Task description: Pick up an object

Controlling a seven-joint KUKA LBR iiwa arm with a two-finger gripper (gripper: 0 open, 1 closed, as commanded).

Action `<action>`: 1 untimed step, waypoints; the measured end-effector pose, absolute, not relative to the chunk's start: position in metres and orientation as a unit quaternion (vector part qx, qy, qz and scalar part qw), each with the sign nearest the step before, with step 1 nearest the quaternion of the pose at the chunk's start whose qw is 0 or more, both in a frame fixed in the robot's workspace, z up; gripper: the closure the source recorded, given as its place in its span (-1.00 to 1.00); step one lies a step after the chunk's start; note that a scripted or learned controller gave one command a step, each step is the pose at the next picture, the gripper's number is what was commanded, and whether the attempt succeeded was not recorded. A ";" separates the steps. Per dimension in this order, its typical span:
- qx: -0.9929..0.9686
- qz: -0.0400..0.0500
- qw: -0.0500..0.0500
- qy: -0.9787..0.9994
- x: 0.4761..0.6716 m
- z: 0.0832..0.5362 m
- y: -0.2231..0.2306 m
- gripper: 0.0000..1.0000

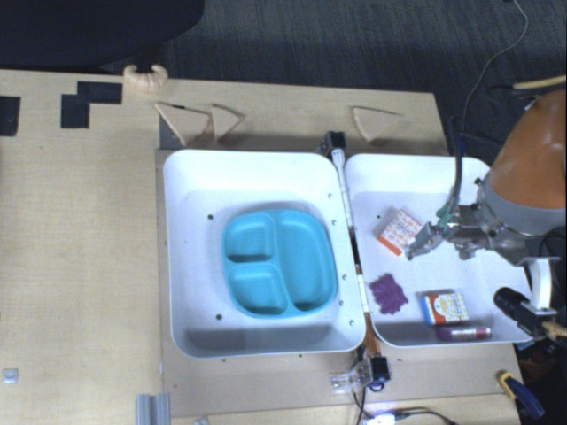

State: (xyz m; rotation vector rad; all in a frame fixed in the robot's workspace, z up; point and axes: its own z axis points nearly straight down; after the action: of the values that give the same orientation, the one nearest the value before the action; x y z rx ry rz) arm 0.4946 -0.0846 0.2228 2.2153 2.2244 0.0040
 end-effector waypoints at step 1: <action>0.707 -0.001 0.000 0.707 0.486 0.137 -0.162 -1.00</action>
State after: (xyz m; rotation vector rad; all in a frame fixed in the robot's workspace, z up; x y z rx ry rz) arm 0.4859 -0.1620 0.1370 2.2206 2.2222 -0.0021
